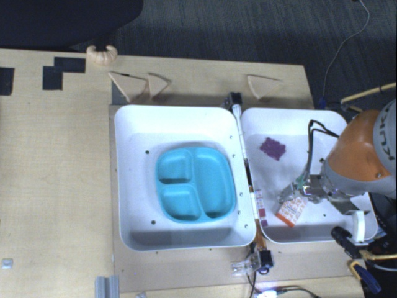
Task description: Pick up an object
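Bench (pixel 56 185) w/ two white bins. Left bin (pixel 133 135) holds a blue divided tray (pixel 195 184). Right bin (pixel 322 231): arm (pixel 363 151) reaching in, gripper (pixel 302 191) right over an orange-white packet (pixel 291 211); jaw gap can't tell. Purple object (pixel 272 148) lies apart, toward the far side.

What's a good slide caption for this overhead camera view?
Arm's tool over orange-white packet in right bin; blue tray in left.

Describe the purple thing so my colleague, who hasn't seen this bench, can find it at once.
Of the two white bins, take the right bin. The purple object lies flat in its upper left part. It is small and dark purple, unlike the orange-and-white packet nearer the bin's front.
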`<state>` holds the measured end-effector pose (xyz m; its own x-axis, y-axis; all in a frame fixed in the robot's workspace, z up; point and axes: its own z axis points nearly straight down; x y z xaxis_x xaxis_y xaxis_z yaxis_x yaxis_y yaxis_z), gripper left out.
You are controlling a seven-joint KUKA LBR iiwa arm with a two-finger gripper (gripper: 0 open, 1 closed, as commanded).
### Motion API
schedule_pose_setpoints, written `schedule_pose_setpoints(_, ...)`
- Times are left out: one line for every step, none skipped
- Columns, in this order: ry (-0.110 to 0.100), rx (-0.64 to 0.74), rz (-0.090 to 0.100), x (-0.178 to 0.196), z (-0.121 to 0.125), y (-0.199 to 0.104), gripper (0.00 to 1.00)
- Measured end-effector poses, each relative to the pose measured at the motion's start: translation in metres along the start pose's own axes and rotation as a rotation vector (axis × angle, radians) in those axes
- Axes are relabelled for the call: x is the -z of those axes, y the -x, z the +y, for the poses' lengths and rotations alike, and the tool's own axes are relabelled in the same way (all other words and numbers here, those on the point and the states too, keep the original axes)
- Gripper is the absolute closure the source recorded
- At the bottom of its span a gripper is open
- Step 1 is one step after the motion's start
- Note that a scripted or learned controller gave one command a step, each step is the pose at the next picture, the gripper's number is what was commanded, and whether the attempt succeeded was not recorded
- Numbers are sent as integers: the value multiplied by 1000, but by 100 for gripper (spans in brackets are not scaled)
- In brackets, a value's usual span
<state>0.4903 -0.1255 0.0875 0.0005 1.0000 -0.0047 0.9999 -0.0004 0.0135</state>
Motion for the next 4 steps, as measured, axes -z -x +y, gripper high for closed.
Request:
schedule_pose_setpoints(5,1,-1,11,2,0,100)
schedule_pose_setpoints(-1,6,1,-1,91,26,100)
schedule_pose_setpoints(-8,4,2,56,107,82,100)
schedule_pose_setpoints(-9,6,4,115,70,54,100)
